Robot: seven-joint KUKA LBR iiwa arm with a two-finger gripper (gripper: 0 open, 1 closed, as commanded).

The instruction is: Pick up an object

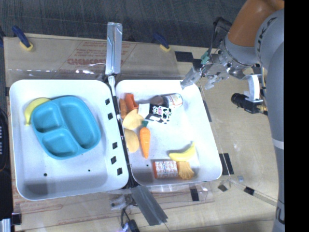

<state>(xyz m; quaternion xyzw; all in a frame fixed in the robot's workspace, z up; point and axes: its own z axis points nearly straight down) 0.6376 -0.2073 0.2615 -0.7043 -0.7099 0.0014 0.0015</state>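
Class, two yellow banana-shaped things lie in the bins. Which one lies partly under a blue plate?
The yellow banana in the left bin, tucked under the blue divided plate. The other yellow banana lies uncovered in the right bin.

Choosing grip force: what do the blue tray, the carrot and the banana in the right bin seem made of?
Blue tray: looks like moulded plastic, smooth, with a soft sheen on its compartment ridges. Carrot and banana: probably toy plastic, given their flat, uniform colour; the finish is too small to tell.

No legible text or labels
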